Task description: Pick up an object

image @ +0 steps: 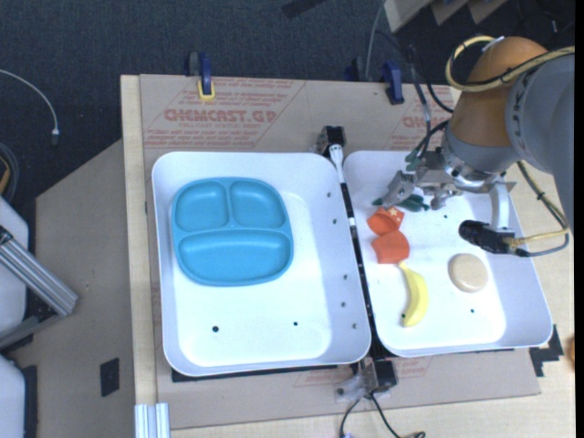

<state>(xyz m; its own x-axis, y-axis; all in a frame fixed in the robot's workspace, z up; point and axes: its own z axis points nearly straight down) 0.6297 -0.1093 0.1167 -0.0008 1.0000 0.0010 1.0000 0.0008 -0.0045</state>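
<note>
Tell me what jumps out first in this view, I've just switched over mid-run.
The blue divided plate stands out most, lying alone in the left bin. Next, the grey arm with its orange band reaches into the right bin, its gripper low over the far part, just above an orange-red piece. Nearer the camera lie a second orange-red piece, a yellow banana and a round beige object.

The grey arm [547,108] reached in from the right, its orange band [488,89] above the wrist. It bent downward so that the hand [412,188] hung low at the upper left of the right bin, pointing left.
</note>
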